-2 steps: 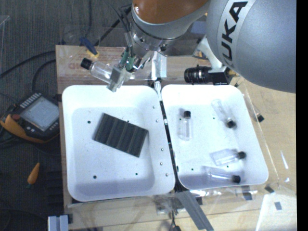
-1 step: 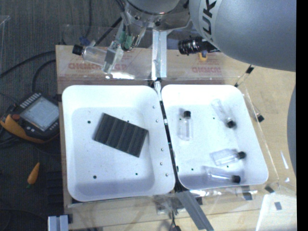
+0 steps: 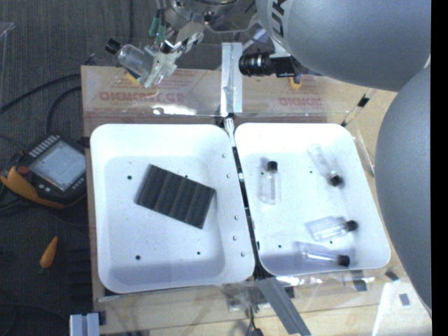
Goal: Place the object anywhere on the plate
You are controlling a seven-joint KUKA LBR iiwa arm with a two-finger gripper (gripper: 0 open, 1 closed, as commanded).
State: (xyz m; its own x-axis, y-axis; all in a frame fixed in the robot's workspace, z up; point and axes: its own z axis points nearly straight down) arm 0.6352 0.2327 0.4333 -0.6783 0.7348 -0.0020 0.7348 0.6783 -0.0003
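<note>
While the bench (image 3: 105, 93) carries two shallow white bins side by side, the surround is dark ribbed matting with black cables, a teach pendant (image 3: 50, 170) with a grey screen and orange edge at left, and an orange-handled tool (image 3: 47, 252) on the floor nearer. Left bin (image 3: 112, 257): glossy white plastic, rounded corners, a few small dark holes, holding one dark grey ribbed rectangular plate (image 3: 175, 195) lying flat, turned at a slant. Right bin (image 3: 364, 250): same build, holding four clear vials with black caps, all lying down: one (image 3: 269, 180) near the left wall, one (image 3: 324, 165) at far right, one (image 3: 329, 227) nearer, one (image 3: 318, 255) along the near wall. A metal strip (image 3: 231, 79) runs at the far side between the bins. The grey arm (image 3: 336, 19) fills the upper right, smooth and rounded. Its gripper (image 3: 162, 63) sits beyond the left bin's far edge, above the bench, fingers closed on a fifth clear vial (image 3: 133, 57), black cap pointing left, tilted. Vial count: five total, four in the right bin, one held.
</note>
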